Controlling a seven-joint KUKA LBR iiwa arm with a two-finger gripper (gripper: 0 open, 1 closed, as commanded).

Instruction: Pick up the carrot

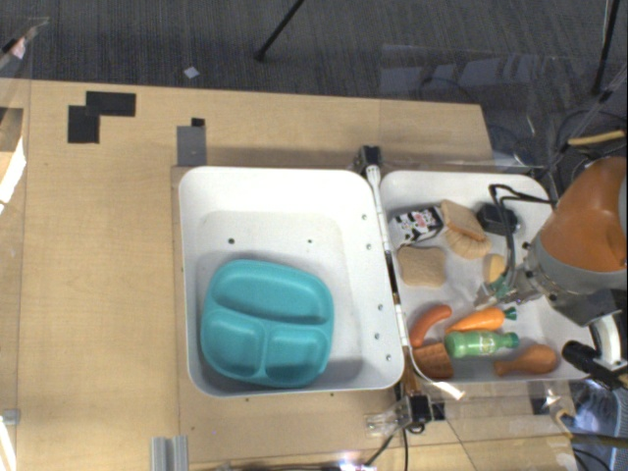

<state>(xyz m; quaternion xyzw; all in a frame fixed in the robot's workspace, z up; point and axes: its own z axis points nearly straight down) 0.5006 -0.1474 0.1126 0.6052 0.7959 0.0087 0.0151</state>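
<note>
Honestly, we can read no writing: the green bottle (480,343) carries a label and the small dark packet (417,223) some print, both too blurred. We see the carrot (478,320), orange and tapered, lying in the right bin (461,177) just above that bottle. The claw (499,288) hangs at its thick end; we cannot tell its state.

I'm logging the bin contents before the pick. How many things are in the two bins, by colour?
Teal: 1, the divided plate
Orange: 1, the carrot
Green: 1, the bottle
Red-brown: 3, sausage-like pieces
Tan: 2, bread pieces
Black and white: 1, small item
Total: 9
</note>
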